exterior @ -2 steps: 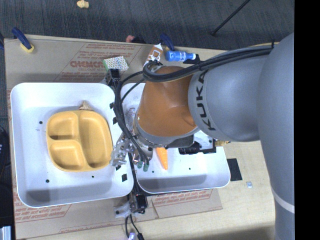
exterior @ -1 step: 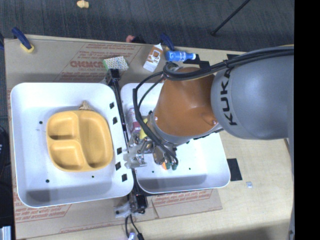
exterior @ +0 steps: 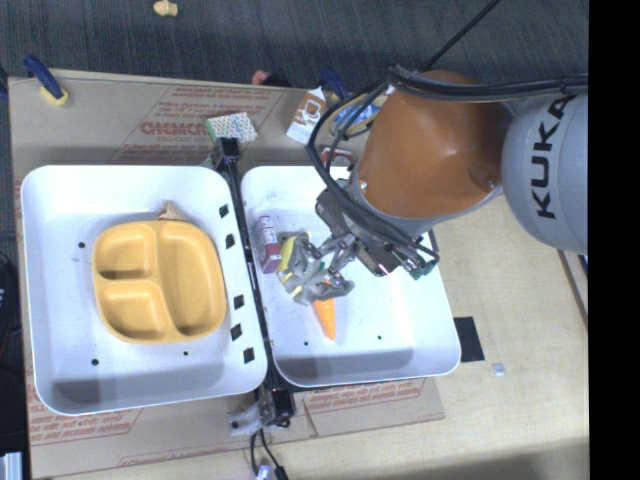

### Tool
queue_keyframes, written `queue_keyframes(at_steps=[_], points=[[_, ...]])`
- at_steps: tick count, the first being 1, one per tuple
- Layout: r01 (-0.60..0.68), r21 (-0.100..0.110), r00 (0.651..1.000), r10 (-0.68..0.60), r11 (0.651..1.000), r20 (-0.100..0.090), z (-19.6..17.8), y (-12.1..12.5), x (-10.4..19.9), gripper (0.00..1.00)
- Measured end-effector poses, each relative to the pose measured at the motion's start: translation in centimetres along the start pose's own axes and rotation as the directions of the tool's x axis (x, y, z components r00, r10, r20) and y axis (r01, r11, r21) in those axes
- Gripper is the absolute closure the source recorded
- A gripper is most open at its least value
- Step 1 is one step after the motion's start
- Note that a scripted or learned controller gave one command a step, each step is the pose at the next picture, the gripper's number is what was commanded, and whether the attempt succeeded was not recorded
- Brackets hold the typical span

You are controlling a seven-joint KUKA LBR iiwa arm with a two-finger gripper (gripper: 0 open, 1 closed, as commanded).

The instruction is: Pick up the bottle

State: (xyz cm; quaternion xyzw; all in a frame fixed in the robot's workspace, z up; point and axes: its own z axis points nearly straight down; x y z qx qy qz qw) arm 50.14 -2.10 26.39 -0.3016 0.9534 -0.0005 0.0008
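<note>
The claw (exterior: 322, 268) is reaching into the right bin (exterior: 420, 338) near the small bottle (exterior: 268, 243), but I cannot tell if it is holding anything yet.

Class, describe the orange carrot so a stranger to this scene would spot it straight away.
Start at the right-hand white bin, beside the bin holding the yellow plate. Below the gripper and a small heap of clutter lies the carrot. It is the only bright orange cone, its tip pointing toward the bin's near wall.
</note>
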Motion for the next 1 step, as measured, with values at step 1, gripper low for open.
queue_keyframes(at_steps=[1], points=[[-0.103, 0.001, 0.995, 0.103, 0.995, 0.0, -2.34, -5.82, 4.51, 1.0]])
